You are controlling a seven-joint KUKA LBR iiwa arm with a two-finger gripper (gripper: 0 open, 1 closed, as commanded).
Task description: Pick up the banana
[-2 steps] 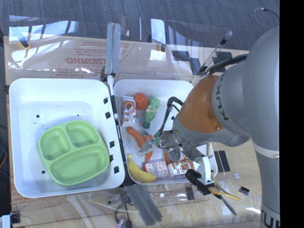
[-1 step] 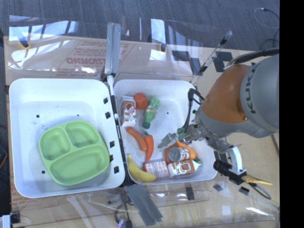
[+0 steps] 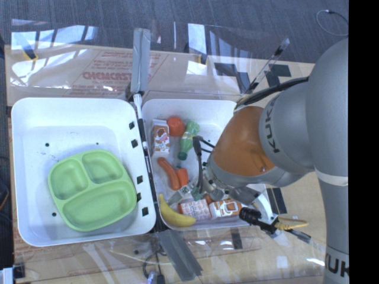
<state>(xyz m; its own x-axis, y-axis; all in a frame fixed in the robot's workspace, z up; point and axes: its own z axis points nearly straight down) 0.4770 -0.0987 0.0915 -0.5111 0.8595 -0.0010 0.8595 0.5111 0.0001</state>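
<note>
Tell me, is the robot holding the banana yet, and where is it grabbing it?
I cannot tell. The gripper sits low in the right bin, beside the banana, but its tip is too hidden to show anything between it.

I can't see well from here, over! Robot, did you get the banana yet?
Gripper low in right bin, fingers unclear. Banana lying at bin's near-left corner, not lifted. Carton right beside it, hot dog just behind.

The banana [image 3: 173, 215] is yellow. The divided plate [image 3: 92, 190] is pale green, and both bins [image 3: 35, 123] are white. Nearby lie an orange carrot [image 3: 167, 172], a red tomato [image 3: 176, 125], a green bottle [image 3: 187, 141], and a red-and-white carton [image 3: 160, 137].
</note>
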